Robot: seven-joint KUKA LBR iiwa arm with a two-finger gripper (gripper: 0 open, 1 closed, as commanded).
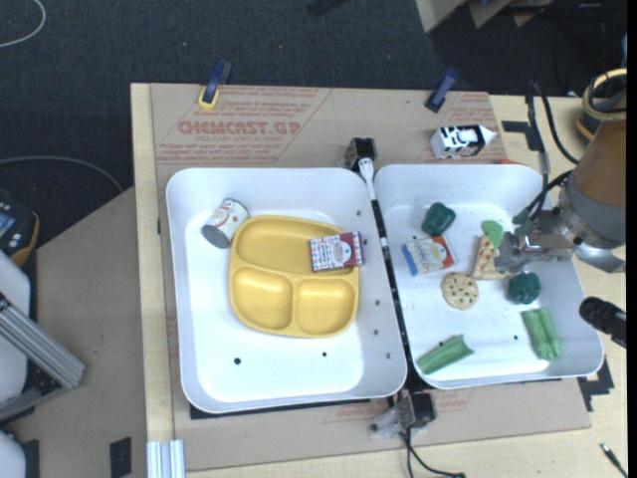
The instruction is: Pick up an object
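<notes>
So the arm comes in from the right side and its gripper sits low over the right bin, toward that bin's right wall. Honestly can't tell how the gripper is set — it's a dark blur from this angle, and I don't see anything clearly caught in it.

Using the cookie as my landmark, since it sits about mid-bin:
- the cracker slice is just up and right of the cookie, nearly touching the gripper's left side
- the dark green broccoli-looking lump is right of the cookie, just below the gripper
- the small blue-and-white packet is up-left of the cookie
- the dark green pepper-ish piece is further up, above the packet
- a light green bit sits above the cracker slice
- a long green veggie lies below the cookie near the bin's front edge, tilted
- another green piece lies down and right of the cookie, near the right corner

Way left of the cookie, in the left bin, there's a yellow divided plate with a little red box on its upper right part — and a small can on its side by the plate's top-left rim.
</notes>
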